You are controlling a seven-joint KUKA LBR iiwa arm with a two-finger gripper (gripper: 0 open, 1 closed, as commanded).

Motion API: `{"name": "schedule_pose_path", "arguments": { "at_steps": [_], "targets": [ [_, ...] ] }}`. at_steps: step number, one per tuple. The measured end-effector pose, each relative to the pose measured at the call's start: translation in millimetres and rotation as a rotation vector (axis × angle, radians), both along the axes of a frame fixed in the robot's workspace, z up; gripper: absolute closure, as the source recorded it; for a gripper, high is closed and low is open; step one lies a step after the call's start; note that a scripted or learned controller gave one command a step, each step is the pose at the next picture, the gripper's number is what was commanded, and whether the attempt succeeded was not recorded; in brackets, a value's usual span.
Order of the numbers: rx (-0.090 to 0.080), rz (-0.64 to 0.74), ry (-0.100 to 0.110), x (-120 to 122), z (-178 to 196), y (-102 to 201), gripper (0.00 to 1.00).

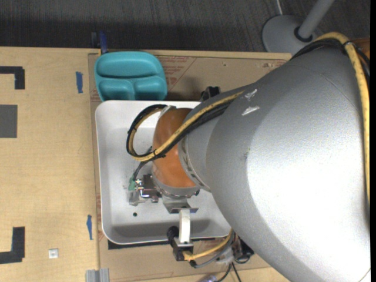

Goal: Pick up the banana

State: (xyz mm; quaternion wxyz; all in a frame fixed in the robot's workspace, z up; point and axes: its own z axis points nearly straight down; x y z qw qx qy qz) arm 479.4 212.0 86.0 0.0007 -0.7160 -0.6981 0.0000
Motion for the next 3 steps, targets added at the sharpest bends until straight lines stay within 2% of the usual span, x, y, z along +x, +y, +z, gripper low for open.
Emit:
{"name": "schedule_pose_path", "arguments": {
  "at_steps": [1,2,3],
  "targets": [
    [0.000,-0.149,-0.003,57.5,0.4,12.4,0.00],
    [-0.001,-0.185,0.000,35.4,153.9,-48.3,0.00],
    [0.000,0.007,0.001,-0.7,-0.4,13.1,0.00]
  ]
}}
